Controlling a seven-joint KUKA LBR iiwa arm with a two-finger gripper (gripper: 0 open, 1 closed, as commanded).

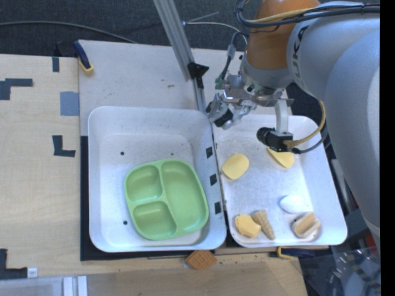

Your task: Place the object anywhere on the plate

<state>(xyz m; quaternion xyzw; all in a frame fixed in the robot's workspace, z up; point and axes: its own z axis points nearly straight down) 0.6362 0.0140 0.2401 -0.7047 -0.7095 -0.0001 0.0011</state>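
Camera view: end effector (223,115) over shared bin edge (214,165); whether it is open or closed cannot be told.
Green divided plastic plate (165,197): 6 o'clock in left white bin (108,134); open floor toward 12 o'clock.

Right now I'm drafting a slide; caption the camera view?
Gripper poised at the far corner of the right bin, food pieces nearby; green plate lies in the left bin.

Clad in smooth pale grey casing (345,73), ringed by a glossy orange band (278,29) above the wrist, looped with thin dark cables (241,14), tipped with a small silver-and-black gripper (222,116).
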